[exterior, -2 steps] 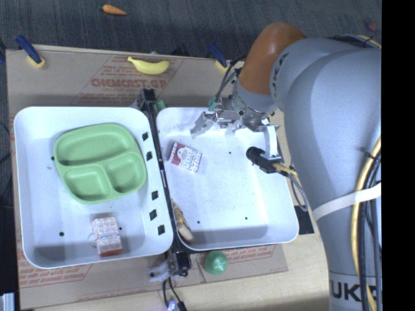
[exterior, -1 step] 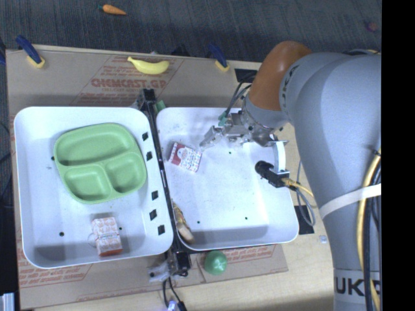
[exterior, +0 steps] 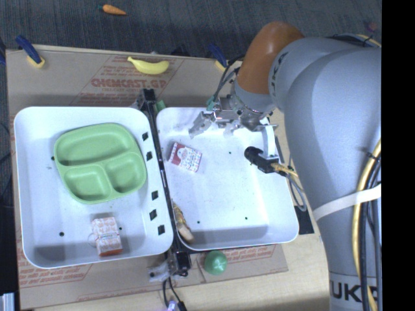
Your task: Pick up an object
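1. Dark carpet surrounds the bench (exterior: pixel 130 76), which we see covered in printed cardboard and bearing two white bins side by side.
2. We see the grey arm (exterior: pixel 324 128) reaching in from the right, its orange band (exterior: pixel 262 54) above the wrist, bent down over the top edge of the right bin (exterior: pixel 246 199).
3. We find the gripper (exterior: pixel 217 120) low over that bin's upper part; its fingers look slightly parted with nothing between them.
4. We spot a small red and white box (exterior: pixel 185 157) lying flat in the right bin, just below and left of the gripper, apart from it.
5. We note a green divided tray (exterior: pixel 100 161) and a small packet (exterior: pixel 106 234) in the left bin (exterior: pixel 32 173).
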{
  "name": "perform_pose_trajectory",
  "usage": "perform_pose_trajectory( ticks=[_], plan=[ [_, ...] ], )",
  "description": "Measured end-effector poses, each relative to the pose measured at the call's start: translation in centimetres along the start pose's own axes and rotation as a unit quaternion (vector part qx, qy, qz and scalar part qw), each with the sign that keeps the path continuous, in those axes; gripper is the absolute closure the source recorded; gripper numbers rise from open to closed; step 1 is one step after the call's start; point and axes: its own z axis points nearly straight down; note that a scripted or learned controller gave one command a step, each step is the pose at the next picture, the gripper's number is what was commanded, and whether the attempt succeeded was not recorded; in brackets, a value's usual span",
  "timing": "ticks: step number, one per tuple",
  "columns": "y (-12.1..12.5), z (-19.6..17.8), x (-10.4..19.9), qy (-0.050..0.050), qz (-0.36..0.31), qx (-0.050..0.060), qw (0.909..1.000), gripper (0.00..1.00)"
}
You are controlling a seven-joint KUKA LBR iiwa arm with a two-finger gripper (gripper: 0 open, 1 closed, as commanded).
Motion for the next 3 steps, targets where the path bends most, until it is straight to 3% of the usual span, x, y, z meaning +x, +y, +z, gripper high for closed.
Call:
perform_pose_trajectory(
  ticks=[1, 2, 3],
  plan=[
    [0.0, -2.4, -0.4, -0.001, 0.000, -0.001, 1.0000, 0.00],
    [0.0, -3.5, -0.3, 0.000, -0.003, 0.000, 1.0000, 1.00],
    [0.0, -3.4, -0.3, 0.000, -0.003, 0.000, 1.0000, 0.00]
  ],
)
